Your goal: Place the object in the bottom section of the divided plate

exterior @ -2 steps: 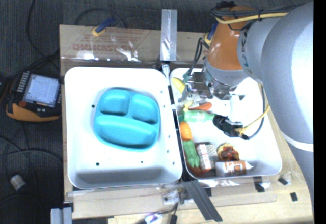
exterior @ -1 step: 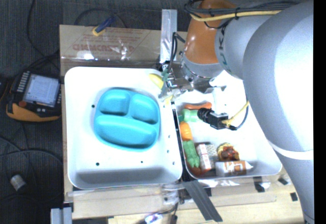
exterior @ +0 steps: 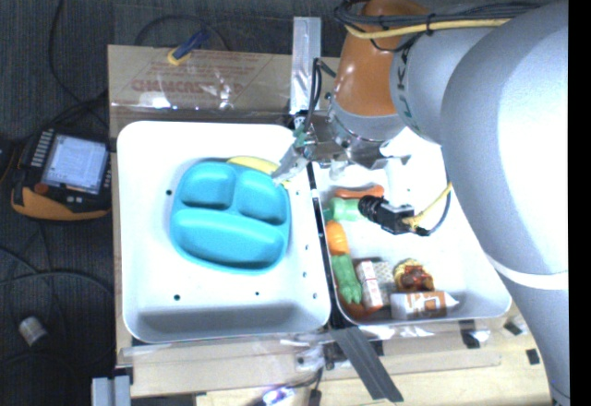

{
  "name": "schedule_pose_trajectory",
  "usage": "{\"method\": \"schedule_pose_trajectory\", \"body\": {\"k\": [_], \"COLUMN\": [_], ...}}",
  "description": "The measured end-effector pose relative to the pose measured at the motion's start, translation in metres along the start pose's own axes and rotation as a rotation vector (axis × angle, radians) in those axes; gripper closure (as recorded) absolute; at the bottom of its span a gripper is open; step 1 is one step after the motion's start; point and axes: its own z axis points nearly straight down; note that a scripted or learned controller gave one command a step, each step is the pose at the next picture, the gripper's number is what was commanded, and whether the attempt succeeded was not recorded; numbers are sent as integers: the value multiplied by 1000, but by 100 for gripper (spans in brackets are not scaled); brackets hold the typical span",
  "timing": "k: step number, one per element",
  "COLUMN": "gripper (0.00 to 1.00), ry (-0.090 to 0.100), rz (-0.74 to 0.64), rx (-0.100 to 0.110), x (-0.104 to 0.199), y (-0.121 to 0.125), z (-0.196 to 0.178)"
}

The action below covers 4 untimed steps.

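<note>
- Plate [exterior: 229,225], blue moulded plastic, glossy, rounded, three sunken sections; sits in the left white bin [exterior: 148,303], smooth-walled and shallow.
- Yellow object [exterior: 251,164], pale, curved, banana-like, lies in the left bin just behind the plate's far rim, partly hidden by it.
- Gripper [exterior: 294,158] hangs just beside the yellow object's right end; cannot tell whether it is released or clenched.
- Right bin [exterior: 480,289] holds mixed toy food: orange and green pieces, small boxes, a bottle.
</note>
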Motion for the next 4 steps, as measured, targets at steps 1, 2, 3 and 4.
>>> {"method": "schedule_pose_trajectory", "body": {"k": [1,2,3,4], "gripper": [100,100,100,100], "ry": [-2,7,2,3], "rz": [-1,108,-14,-177], "rx": [3,3,0,0], "x": [0,40,90,125], "y": [0,-39,-26,-65], "z": [-8,1,-12,-25]}}
